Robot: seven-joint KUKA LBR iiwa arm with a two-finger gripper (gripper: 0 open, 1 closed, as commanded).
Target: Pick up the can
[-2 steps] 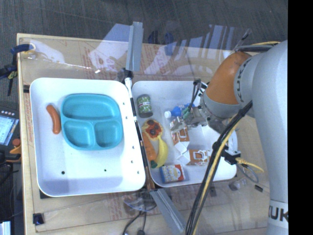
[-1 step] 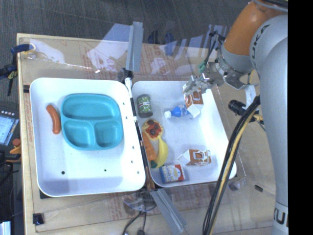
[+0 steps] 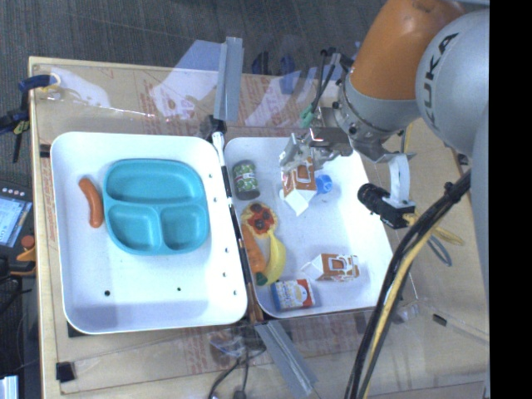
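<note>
Grey arm (image 3: 449, 65), small dark green-labelled can (image 3: 245, 179) upright

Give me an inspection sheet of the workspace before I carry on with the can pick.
Surface: bench bearing two white bins, left bin and right bin.
Job's things: can at the right bin's upper left, apart from the gripper.
Clutter: teal divided tray and sausage in the left bin; carton, blue cap, banana, second carton and a small box in the right bin.
Grippers: gripper over the carton.
Cables: black cables along the right bin's right side.
Surroundings: dark floor.
</note>
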